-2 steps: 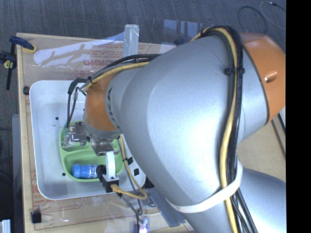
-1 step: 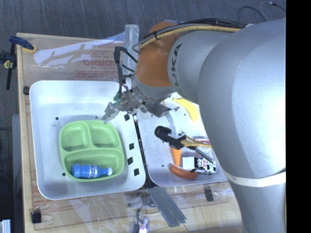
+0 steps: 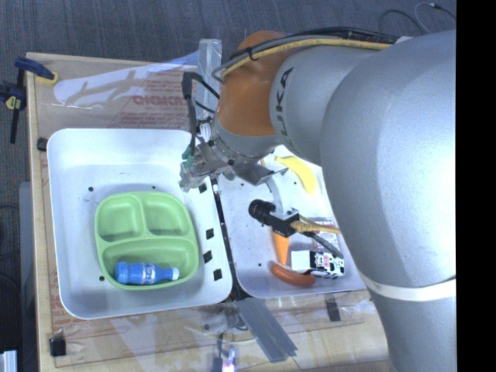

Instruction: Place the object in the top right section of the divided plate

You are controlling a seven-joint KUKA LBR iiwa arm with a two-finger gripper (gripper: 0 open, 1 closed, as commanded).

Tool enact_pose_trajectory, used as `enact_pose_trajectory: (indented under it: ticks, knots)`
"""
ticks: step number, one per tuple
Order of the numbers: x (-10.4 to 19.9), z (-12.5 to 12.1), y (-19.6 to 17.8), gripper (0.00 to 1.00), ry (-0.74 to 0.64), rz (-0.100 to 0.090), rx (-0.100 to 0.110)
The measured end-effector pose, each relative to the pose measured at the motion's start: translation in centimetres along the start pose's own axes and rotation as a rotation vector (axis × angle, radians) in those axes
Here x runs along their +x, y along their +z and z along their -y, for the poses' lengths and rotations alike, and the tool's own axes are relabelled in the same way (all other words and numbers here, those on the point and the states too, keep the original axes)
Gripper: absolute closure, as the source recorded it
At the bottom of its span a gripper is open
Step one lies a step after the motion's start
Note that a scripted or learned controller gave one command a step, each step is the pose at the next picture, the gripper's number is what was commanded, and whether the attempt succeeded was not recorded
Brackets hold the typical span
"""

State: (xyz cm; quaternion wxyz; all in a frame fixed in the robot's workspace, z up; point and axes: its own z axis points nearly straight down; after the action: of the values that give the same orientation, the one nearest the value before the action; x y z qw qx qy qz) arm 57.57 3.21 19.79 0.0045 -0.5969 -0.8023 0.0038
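Risk first: the tool (image 3: pixel 198 167) hangs over the rim where the left bin (image 3: pixel 66 169) meets the right bin (image 3: pixel 249 263), just off the far right corner of the green divided plate (image 3: pixel 99 225). It is not above the top right section (image 3: pixel 167 215) yet. A release from here would likely land on the bin floor or the rim and miss the plate. A shallow divider also means a rolling item could slip into the next section.

Tool state: cannot tell, its tip is dark and cluttered from this angle. Cannot tell either whether it carries anything, so an empty-handed approach is a real possibility.

Object: unclear which one is meant. A blue bottle (image 3: pixel 147 273) lies on its side in the plate's long near section. An orange piece (image 3: pixel 279 246), a reddish sausage shape (image 3: pixel 292 274) and a yellow item (image 3: pixel 304 175) sit in the right bin. The target section looks bare.

Pose: arm (image 3: pixel 364 130) reaches in from the right and covers much of the right bin. Its orange band (image 3: pixel 248 99) is far of the tool and the wrist points down and left toward the plate.
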Motion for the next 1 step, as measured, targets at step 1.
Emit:
enact_pose_trajectory:
  ticks: [1]
  knots:
    - [-4.36, 11.80, 0.95, 1.00, -0.156, 0.001, -0.004]
